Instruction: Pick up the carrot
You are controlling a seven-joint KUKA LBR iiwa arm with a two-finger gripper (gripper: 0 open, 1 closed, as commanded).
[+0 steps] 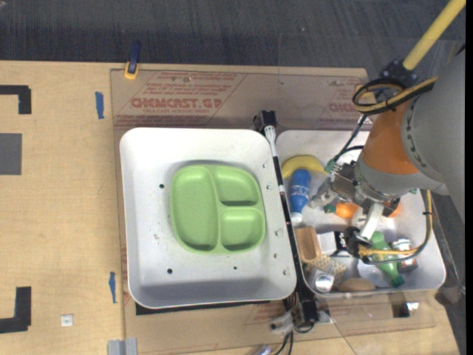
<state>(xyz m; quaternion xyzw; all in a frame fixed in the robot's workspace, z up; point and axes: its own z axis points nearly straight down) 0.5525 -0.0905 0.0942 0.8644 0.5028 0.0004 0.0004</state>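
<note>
- The gripper (353,214) hangs low inside the right bin (436,261), near that bin's middle, under the grey arm (436,135) and its orange band (388,150); whether it is parted or closed cannot be told, as the wrist hides it.
- The carrot (345,211), a small orange piece, lies in the right bin touching or just under the gripper body; it cannot be made out whether it is clasped.
- A blue bottle (298,189) with a white cap end lies in the right bin towards the left bin, just beside the gripper.
- A yellow object (304,163) sits at the far end of the right bin, beyond the blue bottle.
- A green object (384,261) lies in the right bin on the side of the gripper away from the left bin, towards the near edge.
- A brown textured item (309,245) and a metal can (324,279) lie at the near end of the right bin.
- The left bin (148,198) stands just beside the right bin and holds a green divided plate (218,207) in its middle.
</note>
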